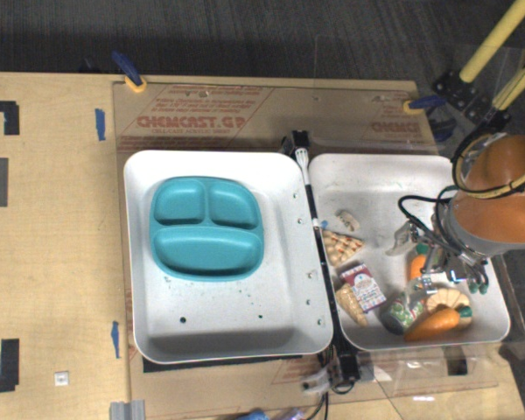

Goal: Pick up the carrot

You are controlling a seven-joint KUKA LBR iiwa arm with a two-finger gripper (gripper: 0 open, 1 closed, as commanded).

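The carrot (pixel 439 324), orange with a green leafy end pointing left, lies near the front right corner of the right bin (pixel 367 169). My gripper (pixel 431 276) hangs low over the right side of that bin, just above and behind the carrot. A small orange piece (pixel 416 266) shows right at the gripper's left side; I cannot tell whether it is held. The orange-banded wrist (pixel 500 201) covers part of the bin's right edge.
The right bin also holds a tan waffle-like piece (pixel 339 248), a small printed box (pixel 364 289), a pale bread-like piece (pixel 451 300) and a dark item (pixel 392 320). The left bin (pixel 157 322) carries a teal divided plate (pixel 208 227).
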